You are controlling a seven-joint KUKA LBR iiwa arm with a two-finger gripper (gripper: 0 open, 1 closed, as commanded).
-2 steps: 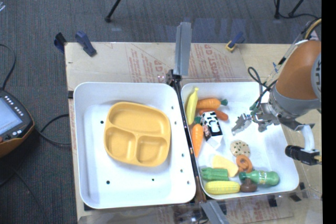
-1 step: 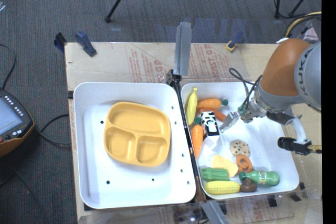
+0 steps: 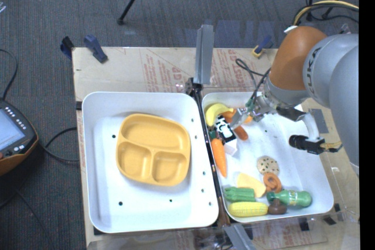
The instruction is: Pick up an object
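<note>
My gripper (image 3: 247,113) hangs low over the back left part of the right bin (image 3: 304,164). It is right by a yellow banana (image 3: 214,112) and a small orange sausage (image 3: 241,132). A black and white toy (image 3: 225,129) lies just left of it. An orange piece shows right at the gripper's tip, and I cannot tell whether it is held. Further forward in the same bin lie a carrot (image 3: 218,156), a speckled cookie (image 3: 268,164), a cheese wedge (image 3: 251,183), an orange ring (image 3: 272,181), a green bottle (image 3: 293,198) and a corn cob (image 3: 247,208).
The left bin (image 3: 99,184) holds a yellow divided plate (image 3: 154,149). A grey upright post (image 3: 204,55) stands behind the seam between the bins. A black fitting (image 3: 304,142) juts from the arm over the right bin's right side.
</note>
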